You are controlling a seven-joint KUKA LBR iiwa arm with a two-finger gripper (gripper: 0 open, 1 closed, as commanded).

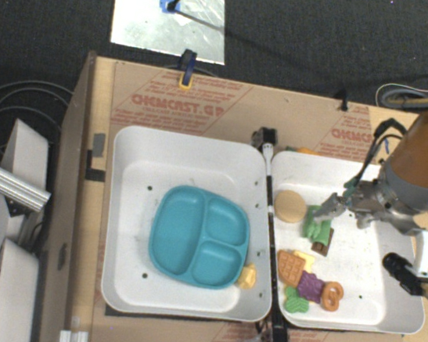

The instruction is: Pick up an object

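Clutter is the risk: the hand [327, 208] sits low in the right bin [396, 310], fingers spread over the green block [319, 228], nothing held. Closing off-centre could nudge it toward the round tan piece [289, 206] and miss.

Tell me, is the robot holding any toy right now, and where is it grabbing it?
It cannot be told. The gripper is right over the green toy in the right bin, but a hold isn't visible.
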